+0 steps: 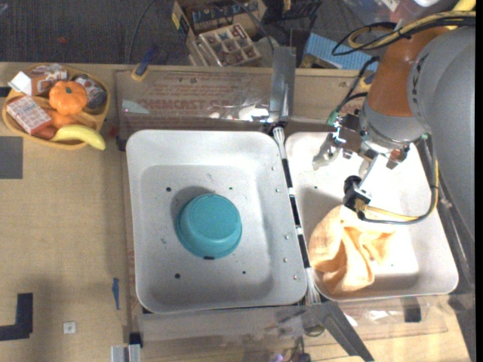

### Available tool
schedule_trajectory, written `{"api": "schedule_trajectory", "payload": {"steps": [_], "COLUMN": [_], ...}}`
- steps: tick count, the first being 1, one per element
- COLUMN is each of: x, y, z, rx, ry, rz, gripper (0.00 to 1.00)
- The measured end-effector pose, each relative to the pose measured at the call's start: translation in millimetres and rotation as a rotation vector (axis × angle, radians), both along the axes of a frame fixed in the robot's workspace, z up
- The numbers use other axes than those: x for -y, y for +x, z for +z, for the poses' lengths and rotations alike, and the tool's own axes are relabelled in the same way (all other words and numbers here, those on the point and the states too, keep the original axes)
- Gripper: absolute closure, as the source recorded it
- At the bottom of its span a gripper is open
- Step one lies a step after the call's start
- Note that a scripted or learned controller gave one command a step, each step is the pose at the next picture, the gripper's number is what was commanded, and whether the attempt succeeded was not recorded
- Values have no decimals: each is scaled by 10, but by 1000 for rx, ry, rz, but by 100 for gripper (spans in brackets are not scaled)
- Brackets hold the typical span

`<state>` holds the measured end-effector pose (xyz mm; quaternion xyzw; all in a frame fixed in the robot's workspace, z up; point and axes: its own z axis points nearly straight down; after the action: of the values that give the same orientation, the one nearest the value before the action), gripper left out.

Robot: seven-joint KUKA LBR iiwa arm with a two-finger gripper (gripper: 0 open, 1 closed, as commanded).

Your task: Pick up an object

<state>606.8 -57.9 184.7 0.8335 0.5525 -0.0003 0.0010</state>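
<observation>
Teal bowl (210,225) upturned in left bin (151,157). Orange cloth (349,251), crumpled, near end of right bin (430,277). Gripper (339,170) above bin's far-left part, fingers spread, holding nothing.

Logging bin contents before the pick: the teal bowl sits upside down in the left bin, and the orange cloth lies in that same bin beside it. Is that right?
Not quite. The teal bowl does sit upside down in the left bin, but the orange cloth lies in the right bin, under the gripper, as the camera view shows.
</observation>
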Motion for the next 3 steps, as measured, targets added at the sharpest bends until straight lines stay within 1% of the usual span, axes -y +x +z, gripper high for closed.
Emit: {"api": "schedule_trajectory", "payload": {"steps": [1, 2, 3], "x": [752, 908, 510], "y": [147, -190, -446], "z": [329, -580, -963], "rx": [1, -2, 6], "ry": [0, 2, -1], "rz": [115, 281, 373], "gripper": [0, 0, 0]}}
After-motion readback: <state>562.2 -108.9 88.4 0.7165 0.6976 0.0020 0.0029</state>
